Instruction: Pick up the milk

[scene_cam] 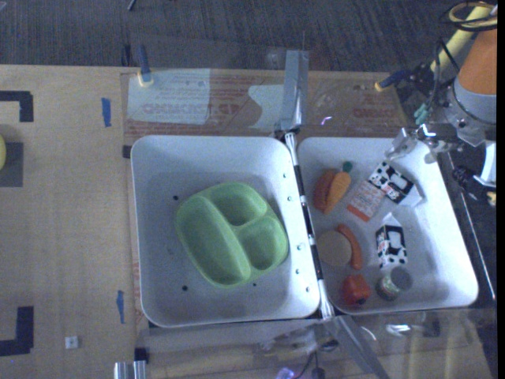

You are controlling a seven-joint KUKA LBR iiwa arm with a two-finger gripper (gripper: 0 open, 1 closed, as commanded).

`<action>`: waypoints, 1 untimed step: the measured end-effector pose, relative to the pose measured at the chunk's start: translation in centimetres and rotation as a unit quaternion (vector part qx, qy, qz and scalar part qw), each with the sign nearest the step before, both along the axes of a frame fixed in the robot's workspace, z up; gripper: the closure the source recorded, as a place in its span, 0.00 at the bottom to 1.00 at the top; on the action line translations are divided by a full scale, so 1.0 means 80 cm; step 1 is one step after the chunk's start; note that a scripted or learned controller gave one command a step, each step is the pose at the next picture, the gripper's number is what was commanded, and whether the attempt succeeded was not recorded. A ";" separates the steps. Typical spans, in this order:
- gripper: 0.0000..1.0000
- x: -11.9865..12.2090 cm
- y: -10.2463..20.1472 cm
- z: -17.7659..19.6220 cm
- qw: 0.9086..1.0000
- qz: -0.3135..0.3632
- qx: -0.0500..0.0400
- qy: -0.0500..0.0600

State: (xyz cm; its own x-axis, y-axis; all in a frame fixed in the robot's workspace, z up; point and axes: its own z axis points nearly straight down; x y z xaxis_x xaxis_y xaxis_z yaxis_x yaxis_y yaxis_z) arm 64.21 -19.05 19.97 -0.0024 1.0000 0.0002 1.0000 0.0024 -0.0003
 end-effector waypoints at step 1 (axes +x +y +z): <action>0.00 -0.011 -0.004 -0.123 1.000 0.008 -0.002 -0.005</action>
